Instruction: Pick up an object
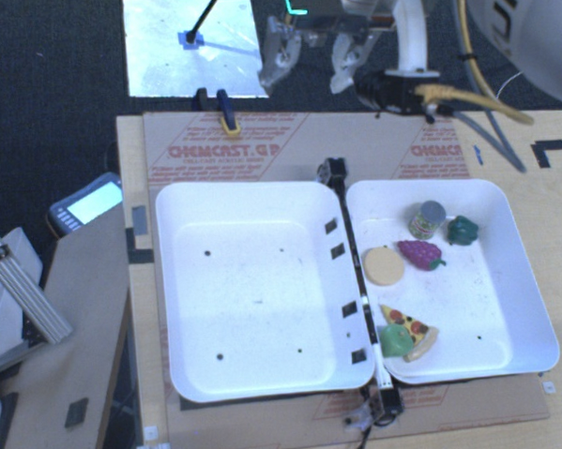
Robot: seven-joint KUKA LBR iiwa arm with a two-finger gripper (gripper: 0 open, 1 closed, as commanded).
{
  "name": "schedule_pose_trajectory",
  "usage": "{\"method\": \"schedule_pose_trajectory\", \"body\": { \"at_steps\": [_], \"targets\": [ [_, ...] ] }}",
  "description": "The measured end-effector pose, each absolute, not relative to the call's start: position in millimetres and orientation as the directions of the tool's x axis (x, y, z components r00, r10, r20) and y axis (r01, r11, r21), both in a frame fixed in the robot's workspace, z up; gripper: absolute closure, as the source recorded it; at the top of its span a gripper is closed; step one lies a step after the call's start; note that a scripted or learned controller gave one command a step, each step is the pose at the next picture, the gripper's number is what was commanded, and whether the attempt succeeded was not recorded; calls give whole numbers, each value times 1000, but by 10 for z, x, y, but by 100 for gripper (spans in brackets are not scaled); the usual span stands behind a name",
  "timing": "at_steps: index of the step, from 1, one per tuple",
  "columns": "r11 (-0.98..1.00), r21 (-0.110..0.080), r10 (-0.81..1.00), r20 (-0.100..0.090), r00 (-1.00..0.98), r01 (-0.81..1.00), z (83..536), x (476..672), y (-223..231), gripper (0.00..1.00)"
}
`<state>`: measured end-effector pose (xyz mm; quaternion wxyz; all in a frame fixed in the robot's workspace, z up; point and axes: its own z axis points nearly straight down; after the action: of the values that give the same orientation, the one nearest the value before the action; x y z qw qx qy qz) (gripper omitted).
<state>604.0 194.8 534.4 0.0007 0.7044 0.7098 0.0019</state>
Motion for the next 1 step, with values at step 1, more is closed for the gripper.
{"method": "schedule_pose_trajectory", "body": {
  "at_steps": [1],
  "targets": [
    [11,7,1000,3,-11,1000,5459,6042,1953,100]
  ]
}}
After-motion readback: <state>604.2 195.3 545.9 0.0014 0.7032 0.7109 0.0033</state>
